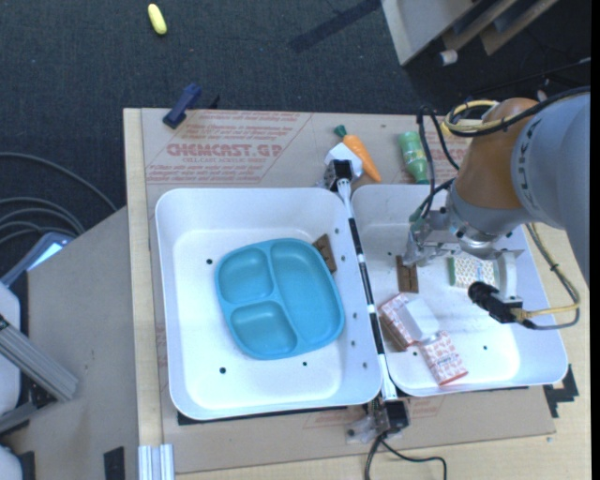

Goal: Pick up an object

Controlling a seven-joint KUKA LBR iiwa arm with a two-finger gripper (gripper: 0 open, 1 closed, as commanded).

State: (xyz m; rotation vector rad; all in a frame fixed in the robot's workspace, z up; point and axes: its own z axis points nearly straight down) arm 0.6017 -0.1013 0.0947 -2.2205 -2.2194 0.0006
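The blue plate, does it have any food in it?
Empty. The blue plate lies flat in the left bin, and all three of its compartments show only bare blue.

Two white bins (187,309); blue divided plate (278,297); red-and-white patterned packets (441,358); brown block (408,276); orange carrot toy (360,156); green bottle (412,155); yellow piece (157,18) on dark carpet (75,94).

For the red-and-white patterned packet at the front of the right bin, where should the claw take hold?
Probably across the short width of the red-and-white packet, coming straight down from above. It looks flat on the right bin floor, long axis slanted, with bare floor on its right; the pinkish box lies close on its left.
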